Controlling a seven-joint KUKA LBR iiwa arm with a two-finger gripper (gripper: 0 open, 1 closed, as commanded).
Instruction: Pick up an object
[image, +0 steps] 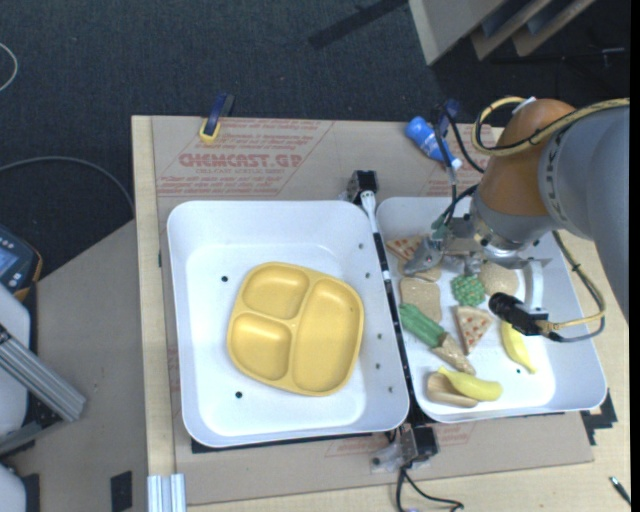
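My gripper (468, 262) hangs low over the back half of the right bin (575, 375), with the grey arm and its orange band above it. Directly under and around it lie toy foods: a green leafy piece (467, 290), a pizza slice (403, 247) at the back left and a beige cracker (421, 296). Nearer the front are a green cucumber (420, 325), another pizza wedge (472, 326), a small banana (516, 346) and a second banana (472, 385) on a tan bread piece (446, 397). No item is visibly lifted.
A yellow three-compartment plate (295, 328) lies in the left bin (190, 240). A black divider strip (385, 290) runs between the bins. A blue clamp (430, 138) and a yellow-blue clamp (214, 118) sit on the cardboard behind. A black plug with a yellow cable (520, 312) trails from the wrist.
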